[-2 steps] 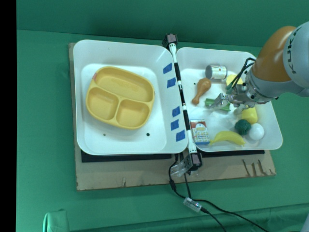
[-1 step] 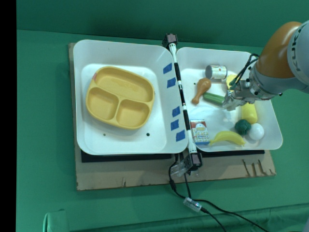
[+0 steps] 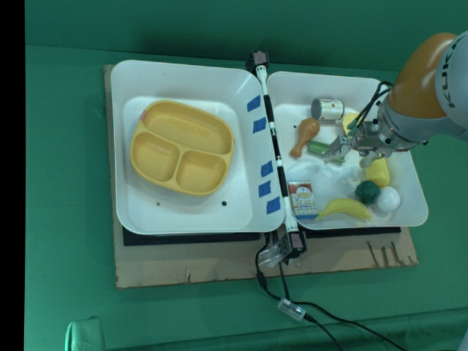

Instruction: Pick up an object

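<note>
My gripper (image 3: 341,151) hangs low over the middle of the right bin (image 3: 409,196), reaching in from the right. Just to its left lies a small green item (image 3: 317,148), partly under the gripper, and beyond that a brown drumstick (image 3: 305,135). A silver can (image 3: 327,109) lies on its side toward the back. A yellow piece (image 3: 377,172) sits under the wrist. Toward the front are a dark green ball (image 3: 368,191), a white egg (image 3: 388,199), a banana (image 3: 345,209) and a small printed carton (image 3: 302,199). Nothing is visibly lifted.
The left bin (image 3: 124,196) holds a yellow divided plate (image 3: 183,147). A ridge with blue tape marks (image 3: 266,168) separates the two bins. Cables (image 3: 307,314) trail off the front of the cardboard base onto the green cloth.
</note>
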### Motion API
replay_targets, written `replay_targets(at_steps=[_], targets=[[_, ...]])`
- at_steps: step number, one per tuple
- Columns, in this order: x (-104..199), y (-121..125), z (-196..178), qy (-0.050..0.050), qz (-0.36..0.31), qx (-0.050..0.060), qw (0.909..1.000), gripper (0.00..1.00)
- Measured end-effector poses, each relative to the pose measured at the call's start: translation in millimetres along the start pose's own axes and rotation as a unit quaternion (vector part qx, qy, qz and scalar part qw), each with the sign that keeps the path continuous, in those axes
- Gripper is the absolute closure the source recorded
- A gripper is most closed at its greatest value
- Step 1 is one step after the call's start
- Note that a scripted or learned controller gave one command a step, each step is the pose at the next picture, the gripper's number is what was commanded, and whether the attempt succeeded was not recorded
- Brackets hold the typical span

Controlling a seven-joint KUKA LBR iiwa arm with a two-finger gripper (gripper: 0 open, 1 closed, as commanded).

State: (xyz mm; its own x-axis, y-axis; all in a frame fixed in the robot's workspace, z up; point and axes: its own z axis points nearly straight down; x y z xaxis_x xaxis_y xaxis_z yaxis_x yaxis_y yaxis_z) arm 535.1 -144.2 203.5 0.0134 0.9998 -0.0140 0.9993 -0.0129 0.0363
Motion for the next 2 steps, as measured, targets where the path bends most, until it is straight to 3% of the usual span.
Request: replay_targets(at_steps=[1,2], targets=[[-33,23,15,0.014,-0.007,0.011,0.9998,0.00],[-41,59,18,0.005,-0.006,0.008,0.9999,0.00]])
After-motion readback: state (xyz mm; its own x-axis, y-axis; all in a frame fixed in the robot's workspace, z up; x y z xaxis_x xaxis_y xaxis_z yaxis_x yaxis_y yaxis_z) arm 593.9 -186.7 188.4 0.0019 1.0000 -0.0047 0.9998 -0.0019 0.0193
